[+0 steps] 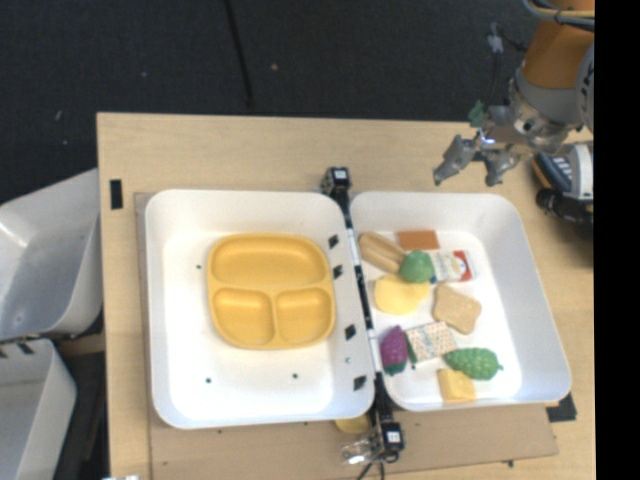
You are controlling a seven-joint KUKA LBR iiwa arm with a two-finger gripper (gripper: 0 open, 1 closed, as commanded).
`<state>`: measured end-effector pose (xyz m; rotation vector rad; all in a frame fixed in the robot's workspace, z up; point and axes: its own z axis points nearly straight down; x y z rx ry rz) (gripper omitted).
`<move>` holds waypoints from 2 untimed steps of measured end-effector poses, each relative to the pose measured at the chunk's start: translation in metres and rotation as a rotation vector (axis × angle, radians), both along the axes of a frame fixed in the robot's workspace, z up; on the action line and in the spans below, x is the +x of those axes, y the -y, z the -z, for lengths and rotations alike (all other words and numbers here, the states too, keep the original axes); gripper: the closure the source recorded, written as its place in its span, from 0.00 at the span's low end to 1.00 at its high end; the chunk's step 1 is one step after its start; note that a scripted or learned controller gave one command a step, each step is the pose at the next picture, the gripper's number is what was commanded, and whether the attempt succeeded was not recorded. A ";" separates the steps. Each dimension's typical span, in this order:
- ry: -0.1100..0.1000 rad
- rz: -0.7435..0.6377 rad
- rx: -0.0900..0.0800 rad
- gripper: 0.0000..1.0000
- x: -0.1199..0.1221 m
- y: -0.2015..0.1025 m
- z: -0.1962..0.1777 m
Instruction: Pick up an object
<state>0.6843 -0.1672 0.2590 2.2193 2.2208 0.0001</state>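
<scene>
My gripper (472, 168) hangs above the bench just beyond the far rim of the right bin (530, 268), its two grey fingers spread open with nothing between them. Below it in the right bin lie several toy foods: a hot dog bun (378, 252), an orange block (418, 239), a green vegetable (417, 266), a yellow round piece (399, 295), a toast slice (457, 309), a purple eggplant (394, 348), a patterned cracker (432, 340), a green leafy piece (473, 363) and a yellow cheese wedge (456, 386).
The left bin (175, 368) holds a yellow divided plate (270, 290). A black clip (337, 179) sits at the far end of the seam between the bins. The wooden bench (220, 148) surrounds both bins. A white container (40, 258) stands off the bench at left.
</scene>
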 end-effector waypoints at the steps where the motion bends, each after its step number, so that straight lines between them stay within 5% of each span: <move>1: -0.010 0.003 0.000 0.00 -0.023 0.029 0.125; 2: 0.002 -0.004 0.000 0.00 -0.045 -0.015 0.082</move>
